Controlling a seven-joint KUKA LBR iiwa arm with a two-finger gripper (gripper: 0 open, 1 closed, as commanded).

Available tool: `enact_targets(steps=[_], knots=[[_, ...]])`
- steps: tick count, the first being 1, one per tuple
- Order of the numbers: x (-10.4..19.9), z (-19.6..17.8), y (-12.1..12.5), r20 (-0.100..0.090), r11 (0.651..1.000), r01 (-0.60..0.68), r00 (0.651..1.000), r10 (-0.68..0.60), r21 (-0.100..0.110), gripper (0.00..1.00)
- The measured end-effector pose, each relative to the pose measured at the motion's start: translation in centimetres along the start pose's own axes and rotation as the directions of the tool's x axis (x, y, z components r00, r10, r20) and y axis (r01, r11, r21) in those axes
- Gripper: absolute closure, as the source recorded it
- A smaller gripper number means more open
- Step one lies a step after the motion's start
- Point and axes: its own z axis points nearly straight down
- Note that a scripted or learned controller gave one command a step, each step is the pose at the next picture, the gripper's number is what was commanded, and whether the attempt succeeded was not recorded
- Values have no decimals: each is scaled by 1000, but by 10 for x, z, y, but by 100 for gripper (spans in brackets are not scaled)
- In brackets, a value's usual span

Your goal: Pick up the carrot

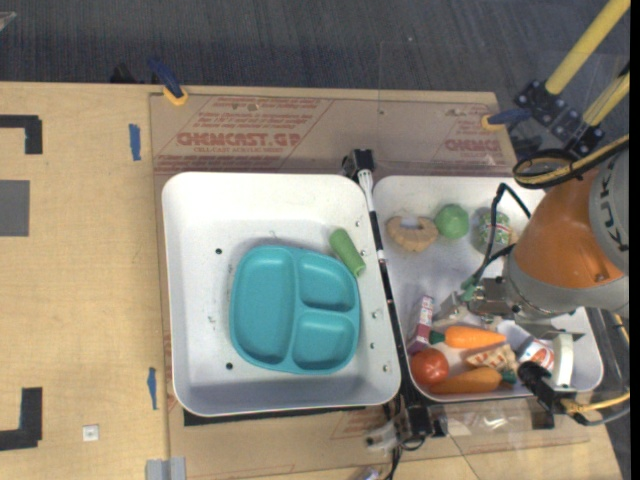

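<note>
Tool point(487, 306) sits just above carrot point(474, 338) in rt bin point(592, 376); can't tell if open/closed.

**Two bins side by side on a counter, seen from above**

The left bin point(190, 268) holds a divided plate point(295, 308) near its middle, with a pickle point(347, 252) just beyond the plate's far right corner. The right bin point(590, 368) holds a bagel point(412, 232), a ball point(452, 220) and a can point(492, 228) in a row along its far side. Along its near side lie a carrot point(474, 338), with a tomato point(430, 367) to its left and a sausage point(470, 380) in front. The arm point(565, 248) reaches over the right bin from the right.
</note>
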Motion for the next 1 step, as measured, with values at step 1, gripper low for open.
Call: enact_targets(steps=[1], knots=[[-18, 11, -3, -9, 986, 168, 986, -168, 12, 0]])
